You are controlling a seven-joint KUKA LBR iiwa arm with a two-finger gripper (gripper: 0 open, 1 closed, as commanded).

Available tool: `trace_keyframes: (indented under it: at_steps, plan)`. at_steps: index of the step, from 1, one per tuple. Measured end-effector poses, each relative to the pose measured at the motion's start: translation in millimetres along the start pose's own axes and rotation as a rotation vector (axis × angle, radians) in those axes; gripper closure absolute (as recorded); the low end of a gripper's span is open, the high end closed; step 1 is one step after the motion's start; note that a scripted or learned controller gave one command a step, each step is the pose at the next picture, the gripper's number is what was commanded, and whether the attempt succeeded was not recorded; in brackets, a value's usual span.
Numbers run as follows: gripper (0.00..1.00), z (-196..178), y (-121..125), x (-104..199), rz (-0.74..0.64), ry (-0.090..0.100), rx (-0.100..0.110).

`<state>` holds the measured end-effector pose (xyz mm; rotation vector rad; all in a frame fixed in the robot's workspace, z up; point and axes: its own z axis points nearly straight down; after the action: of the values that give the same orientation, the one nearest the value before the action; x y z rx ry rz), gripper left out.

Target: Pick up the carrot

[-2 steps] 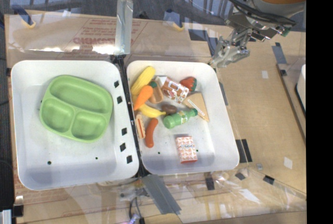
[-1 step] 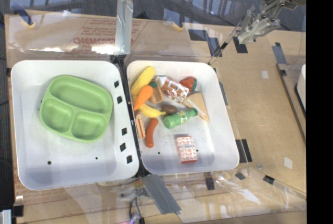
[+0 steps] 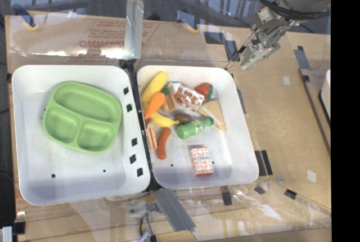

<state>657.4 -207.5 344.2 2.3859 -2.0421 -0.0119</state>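
Note:
The carrot (image 3: 154,104) is orange and lies at a slant in the upper left of the right bin (image 3: 239,139), between a yellow corn cob (image 3: 154,86) and a banana (image 3: 163,120). My gripper (image 3: 251,55) hangs above the bench just past the bin's upper right corner, well right of the carrot and holding nothing I can see.
Around the carrot lie a snack box (image 3: 188,97), a strawberry (image 3: 204,89), a green bottle (image 3: 194,128), a red sausage (image 3: 163,142) and a pink carton (image 3: 201,161). The left bin (image 3: 28,179) holds a green divided plate (image 3: 82,117).

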Motion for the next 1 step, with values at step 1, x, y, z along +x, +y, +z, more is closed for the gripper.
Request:
trace_keyframes:
  at_steps: [1]
  plan:
    - [1.0,-114.8,-0.7,-6.0,-0.289,0.007,0.011]
